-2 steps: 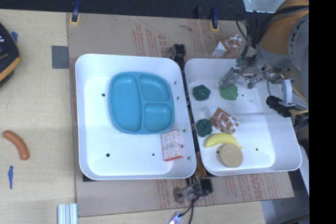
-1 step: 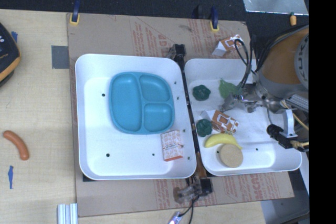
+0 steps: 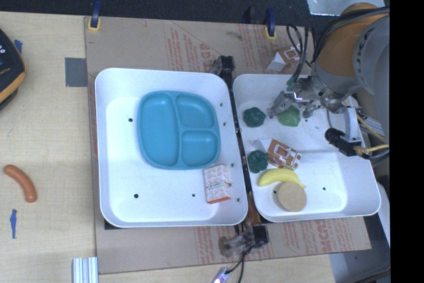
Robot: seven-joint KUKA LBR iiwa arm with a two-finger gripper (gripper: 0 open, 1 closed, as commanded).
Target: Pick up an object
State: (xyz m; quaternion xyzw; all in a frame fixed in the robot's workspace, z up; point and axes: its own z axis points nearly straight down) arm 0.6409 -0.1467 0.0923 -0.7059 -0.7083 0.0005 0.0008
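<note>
Two shallow white bins side by side on brown cardboard: left bin, right bin. Left bin: blue three-compartment plastic tray toward far edge; small printed packet near front right corner. Right bin: dark green lump by left wall; second dark green lump further forward along that wall; orange-and-white printed wrapper just beside it; yellow banana touching round tan disc at front edge. Light green lump near far edge, directly under metal gripper. Finger opening: cannot tell. Grasp on lump: not confirmed.
</note>
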